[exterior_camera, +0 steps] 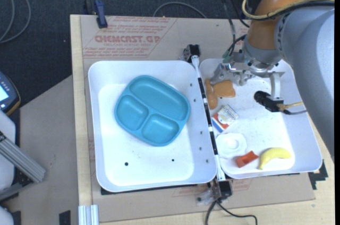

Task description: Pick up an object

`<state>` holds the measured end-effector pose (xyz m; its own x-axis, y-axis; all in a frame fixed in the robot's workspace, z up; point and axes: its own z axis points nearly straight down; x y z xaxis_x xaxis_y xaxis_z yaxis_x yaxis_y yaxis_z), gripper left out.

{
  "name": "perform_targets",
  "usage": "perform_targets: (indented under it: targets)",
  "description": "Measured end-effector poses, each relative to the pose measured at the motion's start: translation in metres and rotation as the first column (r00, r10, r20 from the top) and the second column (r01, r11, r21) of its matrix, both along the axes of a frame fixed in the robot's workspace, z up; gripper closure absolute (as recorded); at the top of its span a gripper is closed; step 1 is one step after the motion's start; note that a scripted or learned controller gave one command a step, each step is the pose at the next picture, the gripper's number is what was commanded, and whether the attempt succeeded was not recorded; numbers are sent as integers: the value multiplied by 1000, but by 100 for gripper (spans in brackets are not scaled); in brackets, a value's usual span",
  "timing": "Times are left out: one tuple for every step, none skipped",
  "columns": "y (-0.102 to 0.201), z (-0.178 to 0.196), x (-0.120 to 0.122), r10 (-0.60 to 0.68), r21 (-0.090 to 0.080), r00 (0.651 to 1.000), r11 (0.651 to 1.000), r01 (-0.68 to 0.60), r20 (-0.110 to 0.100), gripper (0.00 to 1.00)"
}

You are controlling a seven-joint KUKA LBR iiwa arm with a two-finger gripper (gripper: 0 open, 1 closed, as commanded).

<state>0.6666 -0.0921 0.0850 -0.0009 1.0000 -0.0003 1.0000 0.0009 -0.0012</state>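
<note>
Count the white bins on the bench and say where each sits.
2. The left bin holds a blue divided plate; the right bin, touching it, lies under the arm and holds small items.

we note a blue divided plate (152, 110), white bins (101, 128), a yellow banana (274, 156), a red block (246, 158).

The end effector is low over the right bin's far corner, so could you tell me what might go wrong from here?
The end effector hangs by the bin wall, so it might strike the rim. The brown items lie bunched against that wall, so a grasp may slip or drag two. The banana lies far off.
</note>
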Motion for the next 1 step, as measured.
perform_targets:
  targets:
    - [-3,0,0,-1,-1,1000,1000,1,0,0]
